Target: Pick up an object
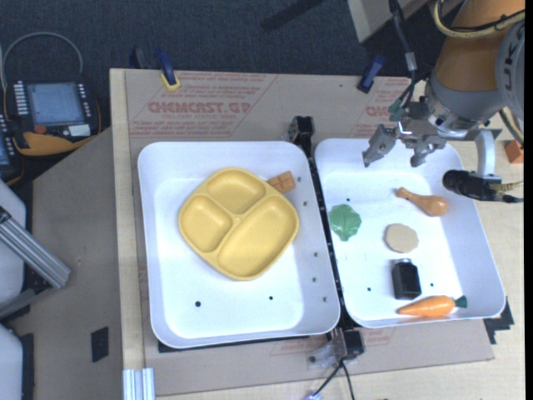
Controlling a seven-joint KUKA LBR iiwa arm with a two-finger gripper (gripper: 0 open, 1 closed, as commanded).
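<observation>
**Open gripper hovering over the far end of the right bin**

A grey robot arm with an orange band is reaching in from the right side of the view. Its two-finger gripper (396, 150) is hanging above the far edge of the right bin (476, 248), with its fingers spread wide apart. Nothing is sitting between the fingers and they are touching none of the objects.

The things to pick are lying in the right bin, all nearer the viewer than the gripper. A tan chicken drumstick (422, 201) is lying closest to it, just below and to the right. A green leafy piece (344, 221) is sitting near the bin's left wall. A round beige disc (401, 238) is resting near the middle of the bin. A small black block (405, 278) is standing just nearer than the disc, and an orange carrot (431, 307) is lying along the near edge, just beside the block.

The left bin (166, 290) is holding a yellow divided plate (239, 222), set at a slant. A small orange-brown piece (282, 182) is touching the plate's far right corner.
</observation>
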